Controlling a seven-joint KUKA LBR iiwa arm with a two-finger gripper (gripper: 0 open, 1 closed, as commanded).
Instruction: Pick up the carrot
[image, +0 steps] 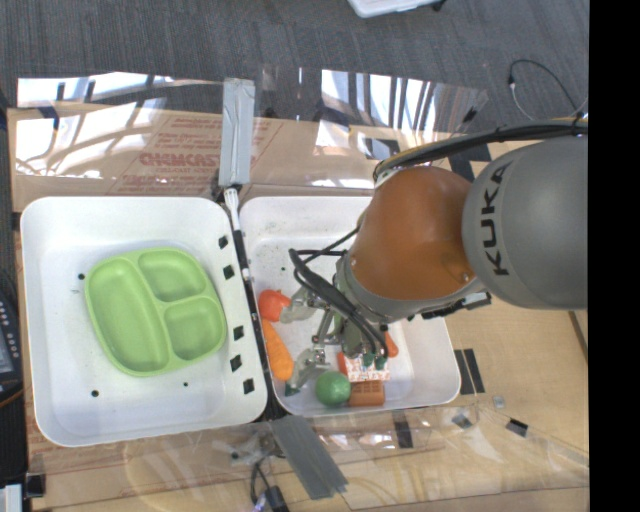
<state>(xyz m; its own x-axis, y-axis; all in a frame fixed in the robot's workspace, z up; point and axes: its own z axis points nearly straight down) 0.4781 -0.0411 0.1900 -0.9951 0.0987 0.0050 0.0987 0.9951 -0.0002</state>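
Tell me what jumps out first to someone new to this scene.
The big grey and orange arm fills the right bin, its gripper low over a carrot near the bin's left wall. A bright green divided plate lies in the left bin.

Two shallow white bins stand side by side on a bench covered with brown cardboard (150, 150). The left bin (50, 250) holds a light green plate with three compartments (155, 310), lying flat near its middle. In the right bin (300, 215), near the front wall, there is a small green ball-shaped item (333, 388), and just beside it a brown-red block (368, 393). Grey tape (236, 130) runs over the cardboard behind the bins.
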